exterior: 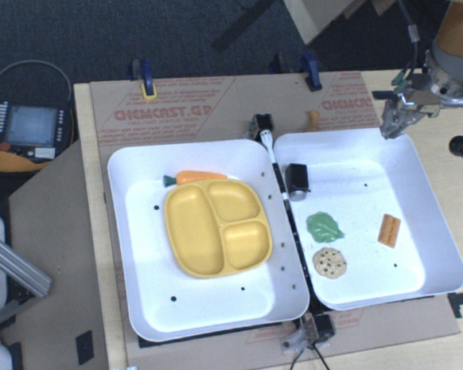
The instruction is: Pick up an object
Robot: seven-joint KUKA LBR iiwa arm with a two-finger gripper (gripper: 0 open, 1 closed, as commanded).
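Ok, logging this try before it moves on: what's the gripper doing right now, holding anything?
Gripper: above the far right corner of the right bin, nothing seen between its jaws; open or shut cannot be told.

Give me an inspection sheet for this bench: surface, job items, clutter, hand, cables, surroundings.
Surface: cardboard-covered bench bearing a left bin and a right bin, both white, side by side.
Job items: yellow divided plate and carrot in the left bin; green leaf piece, cookie, brown cracker and black block in the right bin.
Clutter: nothing seen.
Hand: hand above the right bin's far right corner, holding nothing visible.
Cables: black cable at the bench's near edge.
Surroundings: two blue clamps at the far edge; pendant with screen on the left.
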